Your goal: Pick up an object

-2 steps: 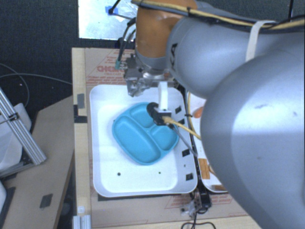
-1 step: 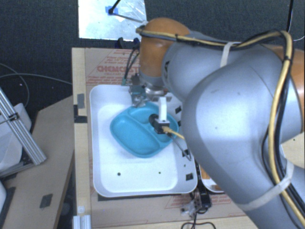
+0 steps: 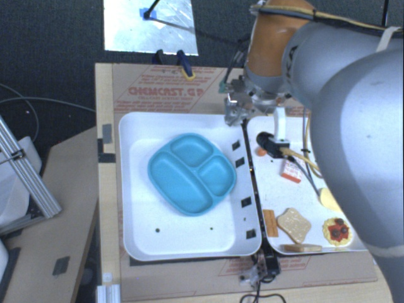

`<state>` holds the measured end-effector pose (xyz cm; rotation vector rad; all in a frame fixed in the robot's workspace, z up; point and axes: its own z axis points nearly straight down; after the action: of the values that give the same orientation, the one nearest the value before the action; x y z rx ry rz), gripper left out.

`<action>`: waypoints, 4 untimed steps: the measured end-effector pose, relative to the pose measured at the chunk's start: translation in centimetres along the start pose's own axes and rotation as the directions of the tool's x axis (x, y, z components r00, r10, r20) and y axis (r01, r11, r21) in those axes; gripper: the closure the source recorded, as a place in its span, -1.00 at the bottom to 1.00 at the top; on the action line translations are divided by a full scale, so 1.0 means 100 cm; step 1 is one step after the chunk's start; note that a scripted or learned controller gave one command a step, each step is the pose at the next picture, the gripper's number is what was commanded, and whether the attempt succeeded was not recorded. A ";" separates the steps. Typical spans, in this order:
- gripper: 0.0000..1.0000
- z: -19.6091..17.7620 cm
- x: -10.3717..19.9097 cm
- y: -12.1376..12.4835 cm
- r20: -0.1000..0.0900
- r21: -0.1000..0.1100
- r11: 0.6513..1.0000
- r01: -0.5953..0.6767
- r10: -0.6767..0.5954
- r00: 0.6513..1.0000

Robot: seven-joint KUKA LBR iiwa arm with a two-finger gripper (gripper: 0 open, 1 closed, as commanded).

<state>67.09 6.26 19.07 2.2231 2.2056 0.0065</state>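
Observation:
My gripper (image 3: 238, 115) hangs over the far end of the divider between the two white bins, with the grey arm and its orange band rising behind it. A light blue divided plate (image 3: 191, 173) lies in the left bin (image 3: 136, 232). In the right bin (image 3: 273, 191) I see a slice of toast (image 3: 294, 225), a small round tart with red topping (image 3: 336, 230), a brown bar (image 3: 270, 223), a red and white packet (image 3: 290, 172), a small orange piece (image 3: 260, 151) and a yellow item (image 3: 328, 198), partly hidden by the arm. Nothing visibly sits in the gripper.
The bins rest on a cardboard sheet (image 3: 164, 88). A shiny foil-like panel (image 3: 150, 17) lies beyond the bench, and blue clamps (image 3: 184, 62) grip the cardboard's far edge. The arm hides the right bin's far right side.

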 end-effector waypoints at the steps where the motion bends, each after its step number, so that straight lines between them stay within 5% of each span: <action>1: 1.00 -0.003 0.069 -0.059 -0.008 0.010 1.000 0.017 -0.017 1.000; 2: 1.00 0.006 -0.002 -0.077 -0.001 0.012 1.000 0.003 -0.003 1.000; 3: 1.00 -0.113 0.065 -0.157 -0.012 0.000 1.000 0.020 -0.020 1.000; 4: 1.00 -0.150 0.094 -0.184 -0.008 0.005 1.000 0.016 -0.016 1.000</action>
<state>48.65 15.90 33.80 2.2119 2.2297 0.0101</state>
